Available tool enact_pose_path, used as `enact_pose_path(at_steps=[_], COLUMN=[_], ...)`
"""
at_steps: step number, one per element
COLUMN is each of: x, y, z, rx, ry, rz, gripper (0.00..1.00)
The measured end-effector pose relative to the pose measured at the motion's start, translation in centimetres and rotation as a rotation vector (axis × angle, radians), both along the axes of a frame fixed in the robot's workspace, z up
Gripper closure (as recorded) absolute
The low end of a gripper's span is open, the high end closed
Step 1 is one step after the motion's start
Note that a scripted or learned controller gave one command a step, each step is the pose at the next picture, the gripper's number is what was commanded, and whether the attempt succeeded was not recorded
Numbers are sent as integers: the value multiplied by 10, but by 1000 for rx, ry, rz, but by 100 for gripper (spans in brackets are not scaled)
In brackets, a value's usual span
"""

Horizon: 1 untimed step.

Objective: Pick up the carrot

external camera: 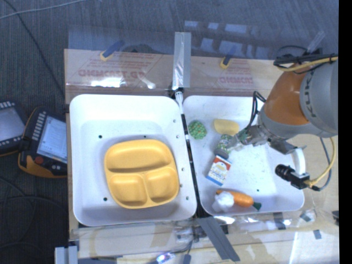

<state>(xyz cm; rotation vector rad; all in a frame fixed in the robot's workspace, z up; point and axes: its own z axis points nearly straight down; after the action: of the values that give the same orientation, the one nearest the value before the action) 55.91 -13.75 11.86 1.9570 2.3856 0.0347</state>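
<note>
Dark carpet surrounds the bench, where the gripper point(231, 143) hangs over the right bin point(286, 202), its state unreadable, while the carrot point(237, 198) lies below it toward the near wall, long axis running left-right, unheld.

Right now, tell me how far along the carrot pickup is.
Nothing looks done yet: the carrot lies on the floor of the right bin, near its front edge beside a white item. In hand: the gripper sits farther back, near the small carton, apart from the carrot. Left: reach the carrot, grasp it and lift.
</note>
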Motion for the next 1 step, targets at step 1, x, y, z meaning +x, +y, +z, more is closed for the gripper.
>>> enact_pose_path(at_steps=[1], x=[-9], y=[62], z=[64], rx=[25], ry=[57], rz=[-349], gripper=[100])
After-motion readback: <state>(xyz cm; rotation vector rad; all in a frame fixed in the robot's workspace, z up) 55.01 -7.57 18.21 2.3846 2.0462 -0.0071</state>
